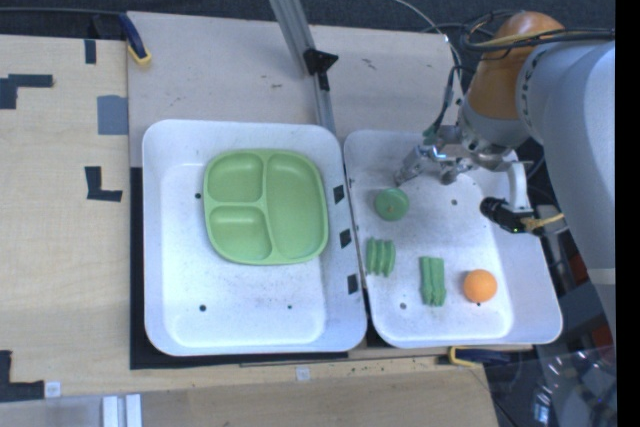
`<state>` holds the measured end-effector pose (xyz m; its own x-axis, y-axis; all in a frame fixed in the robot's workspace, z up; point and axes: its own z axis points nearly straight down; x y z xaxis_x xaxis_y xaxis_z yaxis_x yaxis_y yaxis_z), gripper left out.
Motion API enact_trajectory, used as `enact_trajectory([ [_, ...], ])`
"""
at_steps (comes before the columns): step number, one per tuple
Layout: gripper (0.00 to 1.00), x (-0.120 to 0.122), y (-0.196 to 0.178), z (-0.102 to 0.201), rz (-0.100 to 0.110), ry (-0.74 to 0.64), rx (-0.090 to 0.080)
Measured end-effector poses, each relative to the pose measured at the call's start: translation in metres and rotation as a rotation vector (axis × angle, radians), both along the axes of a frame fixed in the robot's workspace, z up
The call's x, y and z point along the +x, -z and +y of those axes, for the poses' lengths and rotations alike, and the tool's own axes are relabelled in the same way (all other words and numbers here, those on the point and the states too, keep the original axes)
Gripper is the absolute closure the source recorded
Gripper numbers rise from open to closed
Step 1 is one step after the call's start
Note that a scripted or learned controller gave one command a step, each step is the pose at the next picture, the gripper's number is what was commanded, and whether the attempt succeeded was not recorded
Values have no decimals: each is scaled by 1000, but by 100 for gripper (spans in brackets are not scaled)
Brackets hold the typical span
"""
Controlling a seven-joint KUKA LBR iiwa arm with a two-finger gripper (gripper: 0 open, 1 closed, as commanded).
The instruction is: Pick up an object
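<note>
Green round lump [391, 205] | ribbed green pieces [379, 256] | smooth orange ball [480, 286] | tool [428, 165] state: cannot tell

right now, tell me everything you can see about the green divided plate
The green divided plate is pale green, looks like matte plastic, and has a rounded-square shape with three compartments: two in the upper half side by side and one across the lower left, beside a larger section on the right. It lies flat, slightly rotated, in the upper middle of the left white bin. It touches nothing but the bin floor.
</note>
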<state>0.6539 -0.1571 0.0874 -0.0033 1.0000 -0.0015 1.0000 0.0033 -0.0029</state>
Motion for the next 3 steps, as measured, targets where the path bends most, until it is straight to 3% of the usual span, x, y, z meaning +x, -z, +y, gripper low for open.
enact_trajectory([
  [1,100,1,-11,1,-2,-1,-1],
  [3,100,-7,-121,3,-9,2,0],
])
